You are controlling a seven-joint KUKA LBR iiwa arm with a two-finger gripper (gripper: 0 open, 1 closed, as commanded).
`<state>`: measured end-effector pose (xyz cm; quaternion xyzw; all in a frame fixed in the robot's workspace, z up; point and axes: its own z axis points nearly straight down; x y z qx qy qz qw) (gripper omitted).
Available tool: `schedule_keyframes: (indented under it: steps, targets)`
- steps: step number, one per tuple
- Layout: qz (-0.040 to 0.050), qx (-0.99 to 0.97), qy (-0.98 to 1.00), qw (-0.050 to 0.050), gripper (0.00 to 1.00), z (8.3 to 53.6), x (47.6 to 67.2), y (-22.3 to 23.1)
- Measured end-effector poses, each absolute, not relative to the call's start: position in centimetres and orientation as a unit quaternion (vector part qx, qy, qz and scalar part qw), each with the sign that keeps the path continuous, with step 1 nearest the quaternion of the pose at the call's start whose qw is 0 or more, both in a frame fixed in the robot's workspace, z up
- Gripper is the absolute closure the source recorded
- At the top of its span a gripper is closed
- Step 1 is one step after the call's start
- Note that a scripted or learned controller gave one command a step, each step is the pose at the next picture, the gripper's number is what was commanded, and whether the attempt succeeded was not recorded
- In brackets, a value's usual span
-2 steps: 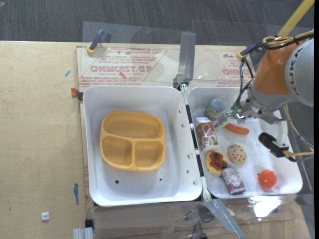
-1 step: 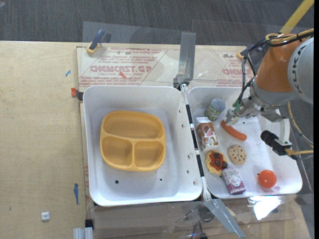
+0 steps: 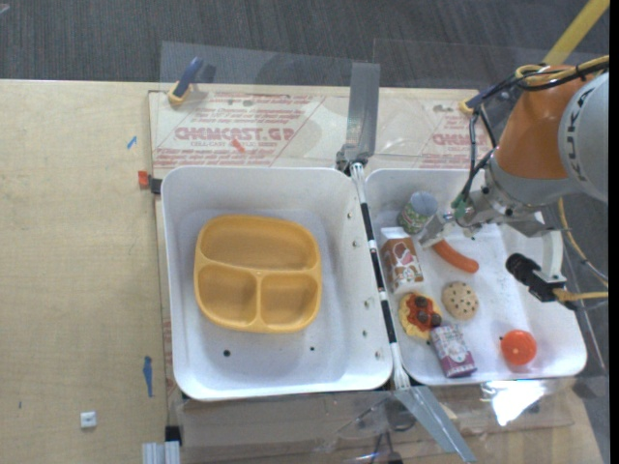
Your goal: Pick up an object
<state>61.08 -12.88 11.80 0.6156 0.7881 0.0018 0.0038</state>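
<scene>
Status: pick not yet made, as far as this frame shows. The arm (image 3: 553, 131) reaches in from the right of the frame and its end effector (image 3: 443, 224) is low over the upper part of the right bin (image 3: 491, 309), between a grey-green tin (image 3: 419, 211) and an orange-red sausage (image 3: 455, 256), close to both. Whether the end effector is spread or pressed together cannot be told at this angle, and nothing can be seen pinched in it. Judgement: this is the approach or descent stage, with the closing, the grip and the lift all left to do. No single target is marked out, but the tin and the sausage are the likeliest candidates by position. Every candidate object lies on the floor of the right bin, none raised. Count, right bin, seven items: one tin at upper left, one brown-and-white packet (image 3: 400, 262) along the left wall, one sausage at centre, one cookie (image 3: 460, 301) below it, one pizza slice (image 3: 419, 315) at lower left, one small purple-pink can (image 3: 452, 349) lying on its side by the lower edge, and one orange-red ball (image 3: 518, 347) at lower right. Count, left bin (image 3: 176, 288): one yellow plate (image 3: 257, 271) with three compartments, nothing in them. Two bins in all on the tabletop (image 3: 68, 259).
</scene>
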Motion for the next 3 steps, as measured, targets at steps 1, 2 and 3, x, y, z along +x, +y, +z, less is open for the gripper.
schedule_keyframes:
  steps: [1, 2, 3]
  targets:
    - [0.0016, 0.633, 0.775, 0.003, 0.0, 8.9, 62.0, -11.8]
    - [0.0032, 0.633, 0.774, 0.005, 1.0, 10.1, 62.2, -11.9]
    - [0.0007, 0.59, 0.807, 0.001, 1.0, 18.5, 61.1, -8.3]
